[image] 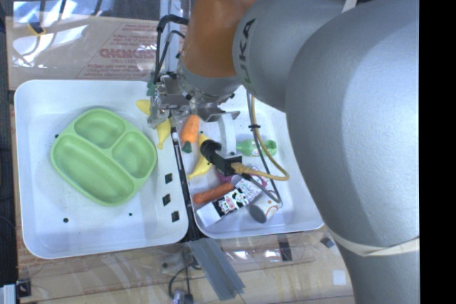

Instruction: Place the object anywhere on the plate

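Gripper (187, 119) looks clamped on our carrot (189, 132), and the green plate (104, 155) sits just left, carrot hanging upright.

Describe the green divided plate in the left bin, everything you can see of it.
The light green, plastic-looking divided plate lies flat in the left white bin, turned at a slant to the bin's walls. It has rounded corners and three recessed compartments: one long one along its lower-left side and two smaller ones along its upper-right side, split by raised ridges. Nothing lies in any compartment. It rests on the bin floor, apart from the walls, and the claw is to its right, not touching it.
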### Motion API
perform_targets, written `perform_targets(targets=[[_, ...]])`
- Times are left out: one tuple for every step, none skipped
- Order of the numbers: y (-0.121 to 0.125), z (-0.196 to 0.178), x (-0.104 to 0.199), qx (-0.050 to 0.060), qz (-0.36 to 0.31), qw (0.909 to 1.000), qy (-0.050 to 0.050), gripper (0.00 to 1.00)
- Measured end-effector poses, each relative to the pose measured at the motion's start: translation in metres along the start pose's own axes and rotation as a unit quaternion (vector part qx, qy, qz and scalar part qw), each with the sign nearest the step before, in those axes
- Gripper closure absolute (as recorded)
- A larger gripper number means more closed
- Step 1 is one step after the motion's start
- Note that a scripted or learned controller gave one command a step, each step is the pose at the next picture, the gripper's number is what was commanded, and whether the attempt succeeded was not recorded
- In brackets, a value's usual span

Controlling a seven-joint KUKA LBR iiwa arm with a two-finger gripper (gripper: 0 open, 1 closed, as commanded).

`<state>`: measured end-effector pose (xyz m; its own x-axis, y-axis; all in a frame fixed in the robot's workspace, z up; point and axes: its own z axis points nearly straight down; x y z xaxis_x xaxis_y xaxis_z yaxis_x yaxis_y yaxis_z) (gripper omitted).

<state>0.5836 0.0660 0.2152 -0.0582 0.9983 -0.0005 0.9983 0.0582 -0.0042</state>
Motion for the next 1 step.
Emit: perform_targets(targets=[[0.0000,0.0001,-0.0007,0.000,0.001,1.0000,0.000,0.00]])
